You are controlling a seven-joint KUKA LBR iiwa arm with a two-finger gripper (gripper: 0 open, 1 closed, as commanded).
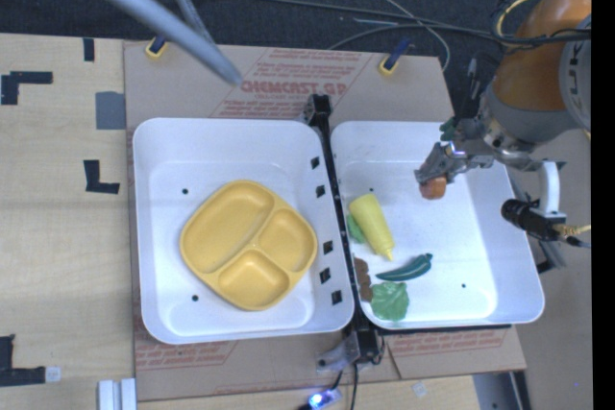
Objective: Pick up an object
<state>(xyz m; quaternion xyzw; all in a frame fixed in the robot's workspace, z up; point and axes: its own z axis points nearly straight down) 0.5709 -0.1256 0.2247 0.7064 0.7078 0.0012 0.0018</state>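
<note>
I see the dark two-finger gripper [440, 170] pinching a small rounded orange-red object [434, 188] over the right white plastic bin [500, 293]; its long axis is unclear.

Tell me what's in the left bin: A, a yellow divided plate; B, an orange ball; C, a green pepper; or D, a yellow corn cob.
A: the yellow divided plate lies in the left bin, while the other small items sit in the right bin.
</note>
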